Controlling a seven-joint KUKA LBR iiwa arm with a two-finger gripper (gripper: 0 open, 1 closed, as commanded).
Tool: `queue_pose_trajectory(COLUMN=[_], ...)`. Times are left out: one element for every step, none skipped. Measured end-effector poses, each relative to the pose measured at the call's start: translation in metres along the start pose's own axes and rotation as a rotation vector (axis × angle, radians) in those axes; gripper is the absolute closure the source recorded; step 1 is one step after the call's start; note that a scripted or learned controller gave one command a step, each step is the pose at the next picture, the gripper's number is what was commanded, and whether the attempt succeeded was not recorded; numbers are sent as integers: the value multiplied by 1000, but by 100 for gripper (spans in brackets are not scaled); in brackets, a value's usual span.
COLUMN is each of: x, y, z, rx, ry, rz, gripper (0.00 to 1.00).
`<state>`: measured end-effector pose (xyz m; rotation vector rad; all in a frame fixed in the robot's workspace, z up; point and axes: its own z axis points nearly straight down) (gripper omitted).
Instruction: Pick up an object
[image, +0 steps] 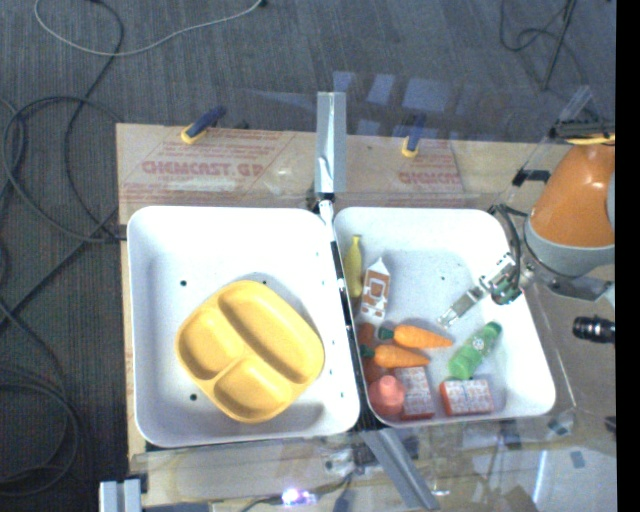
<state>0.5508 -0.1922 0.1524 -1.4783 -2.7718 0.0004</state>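
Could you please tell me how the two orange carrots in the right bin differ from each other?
The upper orange toy carrot lies higher in the right white bin, nearer the gripper, while the lower orange toy carrot sits beside the red packet. The upper carrot's narrow end points right; the lower carrot's end cannot be told. Both lie flat, roughly parallel, and look alike in colour.

Dark grey carpet (200, 60), black cables (40, 180) trailing; bench top (215, 165) looks like plywood, perhaps.
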Motion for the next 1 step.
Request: queue_pose_trajectory(x=[26], y=[-43], z=[59], rx=[-5], ry=[-2], rz=[70], gripper=[0])
